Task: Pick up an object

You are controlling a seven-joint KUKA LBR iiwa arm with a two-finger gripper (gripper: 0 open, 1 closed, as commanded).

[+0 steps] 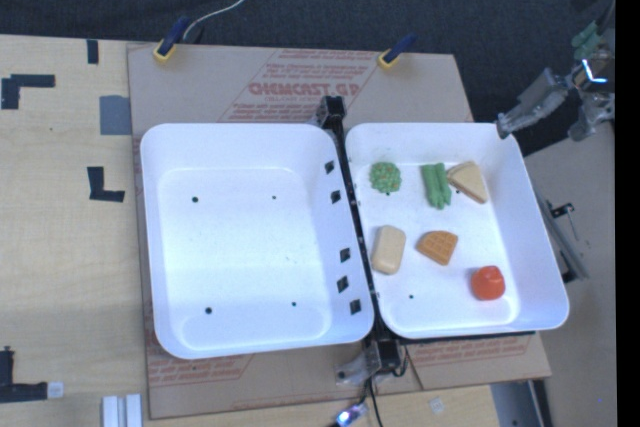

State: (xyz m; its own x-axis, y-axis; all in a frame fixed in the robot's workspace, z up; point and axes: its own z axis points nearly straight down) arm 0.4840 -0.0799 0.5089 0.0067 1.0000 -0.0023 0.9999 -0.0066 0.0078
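The right bin point(530, 215) holds several toy foods. A green bumpy piece point(385, 177) lies at its back left, with a green bean pod point(435, 185) and a tan wedge point(468, 182) to its right. Nearer the front are a beige block point(389, 249), an orange chunk point(437, 246) and a red tomato point(488, 283). My gripper point(517, 117) hangs at the right bin's back right corner, above the rim and apart from every object. The tan wedge is the closest item to it.
The left bin point(160, 215) sits beside the right one on a cardboard sheet point(290, 85) held by two clamps. A black divider strip point(345, 215) runs between the bins. A cable point(235, 0) trails across the dark floor behind.
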